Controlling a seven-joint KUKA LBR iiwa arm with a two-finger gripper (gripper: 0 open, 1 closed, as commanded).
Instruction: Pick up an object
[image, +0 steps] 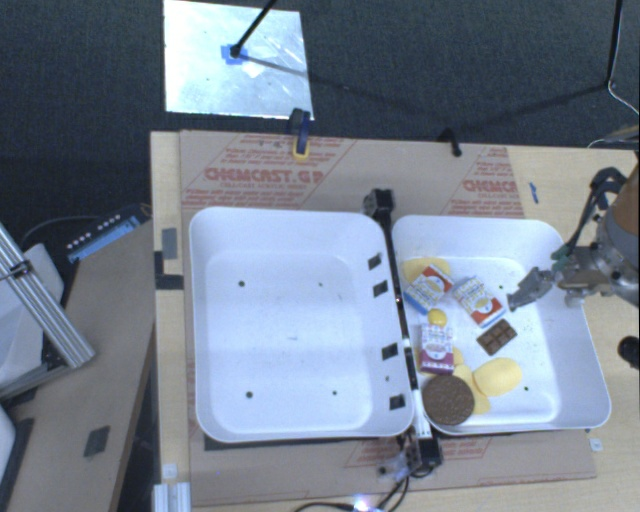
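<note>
Hovering over the right edge of the right bin (575, 395), the tool (527, 288) is hanging at the end of the grey arm (610, 262) reaching in from the right; how far its tips are parted cannot be told, and nothing is showing between them. Just below and left of the tool, a dark brown chocolate-like square (496, 336) is lying flat on the bin floor, and just left of the tool a small red-and-white packet (476, 298) is sitting at a slant. Further left, a second packet (426, 289) is resting on a yellow piece (433, 266), with a red pouch (436, 350) below them. Lower still from the tool, a pale yellow lemon-like lump (498, 376) is lying beside a round brown disc (448, 398) near the bin's front corner. Well beyond all these, to the tool's far left, the left bin (290, 330) is sitting on the surface (260, 170).
</note>
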